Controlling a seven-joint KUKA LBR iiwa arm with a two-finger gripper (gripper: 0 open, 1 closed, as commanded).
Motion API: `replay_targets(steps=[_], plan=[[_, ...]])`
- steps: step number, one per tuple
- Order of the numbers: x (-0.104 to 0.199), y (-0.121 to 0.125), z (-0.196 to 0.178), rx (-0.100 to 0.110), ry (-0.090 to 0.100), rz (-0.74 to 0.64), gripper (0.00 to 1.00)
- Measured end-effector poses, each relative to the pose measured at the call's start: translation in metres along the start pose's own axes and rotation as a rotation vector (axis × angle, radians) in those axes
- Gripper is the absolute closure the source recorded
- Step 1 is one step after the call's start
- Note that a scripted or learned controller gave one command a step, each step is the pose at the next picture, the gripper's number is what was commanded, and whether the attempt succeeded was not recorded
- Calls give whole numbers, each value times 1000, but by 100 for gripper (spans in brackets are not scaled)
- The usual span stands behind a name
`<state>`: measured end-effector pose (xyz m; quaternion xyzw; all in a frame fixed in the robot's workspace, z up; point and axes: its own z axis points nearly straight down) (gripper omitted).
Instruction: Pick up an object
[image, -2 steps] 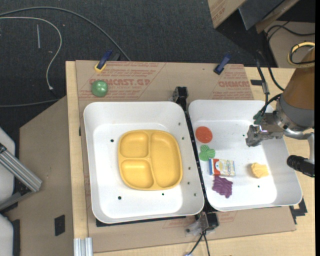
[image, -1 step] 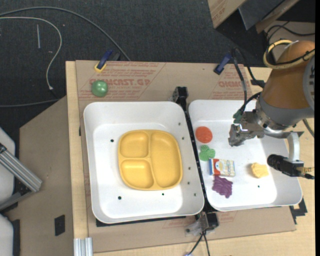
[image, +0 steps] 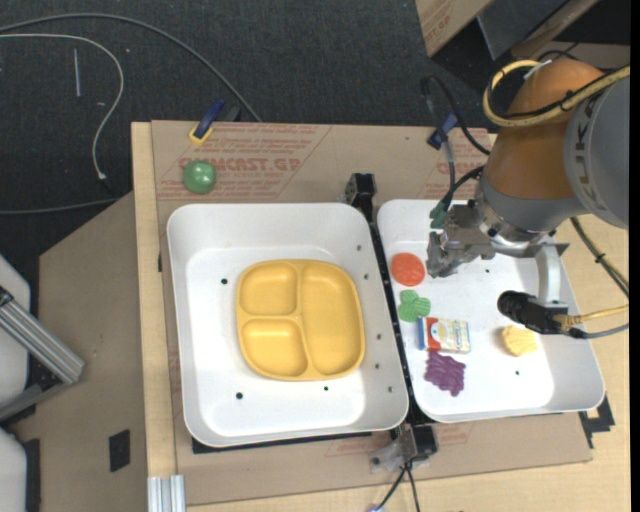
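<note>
Light: we saw even, bright overhead lighting | Glare: the white bins (image: 200, 240) looked nearly washed out | Shadows: soft and short, under the arm (image: 540, 150) at 2 o'clock | Focus: slightly soft, grainy throughout | Distortion: none we could tell at the edges

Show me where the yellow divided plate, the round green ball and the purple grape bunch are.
yellow divided plate (image: 300, 320): camera view, on its central ridge.
round green ball (image: 200, 177): camera view, its middle.
purple grape bunch (image: 445, 372): camera view, its middle.
</note>
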<state>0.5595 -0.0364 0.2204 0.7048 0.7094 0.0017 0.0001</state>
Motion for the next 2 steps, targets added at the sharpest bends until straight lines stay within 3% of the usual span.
replay_targets(steps=[2], plan=[[115,30,-9,-1,1,0,100]])
